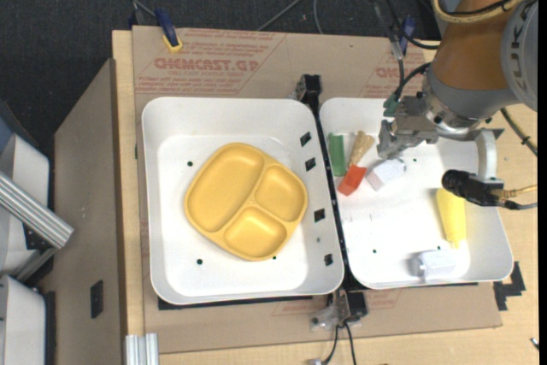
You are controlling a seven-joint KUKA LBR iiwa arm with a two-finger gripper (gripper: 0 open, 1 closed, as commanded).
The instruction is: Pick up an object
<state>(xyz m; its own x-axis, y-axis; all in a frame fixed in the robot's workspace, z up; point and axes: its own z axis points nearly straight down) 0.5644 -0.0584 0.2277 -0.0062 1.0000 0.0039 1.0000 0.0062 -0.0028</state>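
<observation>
Camera view, starting at the near edge: a small pale, translucent plastic piece (427, 263) lies by the front wall of the right shallow white bin (393, 222). Behind it, toward the bin's right side, I see a smooth yellow banana-shaped toy (452, 218), lying lengthwise front to back. In the left shallow white bin (167, 184), a glossy yellow plastic tray with three rounded compartments (246, 201) sits flat around the middle, turned at an angle. Farther back in the right bin, near its left wall, a small red-orange block (351, 181) lies just beside a white rectangular block (387, 173). Behind those, a slim green stick (338, 151) and a tan, wood-coloured wedge (362, 145) lie side by side. The grey metal gripper (397, 143) hangs over the white block toward the bin's back. I cannot tell how far it is open, nor whether it has hold of anything.
</observation>
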